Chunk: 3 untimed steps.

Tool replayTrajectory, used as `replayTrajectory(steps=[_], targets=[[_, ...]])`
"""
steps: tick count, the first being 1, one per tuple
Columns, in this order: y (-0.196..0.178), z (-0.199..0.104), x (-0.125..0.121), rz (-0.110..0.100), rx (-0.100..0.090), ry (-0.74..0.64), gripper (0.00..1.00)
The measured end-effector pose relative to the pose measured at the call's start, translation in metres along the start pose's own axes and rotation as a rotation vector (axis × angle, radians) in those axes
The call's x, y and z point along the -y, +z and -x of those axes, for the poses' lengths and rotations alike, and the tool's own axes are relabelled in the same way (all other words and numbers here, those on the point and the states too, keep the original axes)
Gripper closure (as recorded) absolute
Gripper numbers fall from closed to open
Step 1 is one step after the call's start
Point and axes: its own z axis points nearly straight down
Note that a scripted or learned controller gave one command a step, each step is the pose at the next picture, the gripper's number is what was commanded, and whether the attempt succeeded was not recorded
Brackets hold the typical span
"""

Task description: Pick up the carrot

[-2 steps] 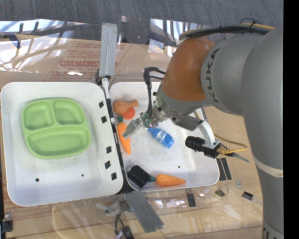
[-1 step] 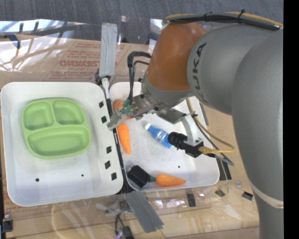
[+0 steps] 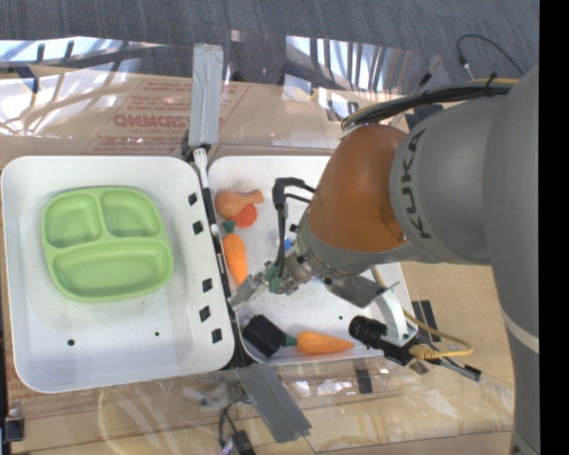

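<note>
Two carrots, I count: one carrot (image 3: 234, 258) upright at the right bin's (image 3: 266, 171) left wall, another carrot (image 3: 323, 343) lower center. One green tray (image 3: 105, 243) sits left. My end effector (image 3: 277, 280) hovers mid-frame; its opening I cannot tell.

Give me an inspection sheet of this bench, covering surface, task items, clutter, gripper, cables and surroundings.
Surface: two white bins, left bin and right bin, on a bench.
Job's things: two carrots in the right bin, upright carrot by the divider, lying carrot near the front.
Clutter: green tray in the left bin; drumstick, tomato, black block.
Grippers: gripper beside the upright carrot, finger state unclear.
Cables: black cable on the arm.
Surroundings: cardboard, grey carpet.
</note>
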Motion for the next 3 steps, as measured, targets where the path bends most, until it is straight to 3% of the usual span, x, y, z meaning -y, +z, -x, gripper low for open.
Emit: replayTrajectory(steps=[1,2,3], targets=[[-0.001,0.007,-0.040,0.004,0.002,-0.160,0.00],[-0.010,0.007,-0.041,0.002,0.001,-0.164,1.00],[-0.010,0.039,-0.034,0.005,0.004,-0.651,1.00]])
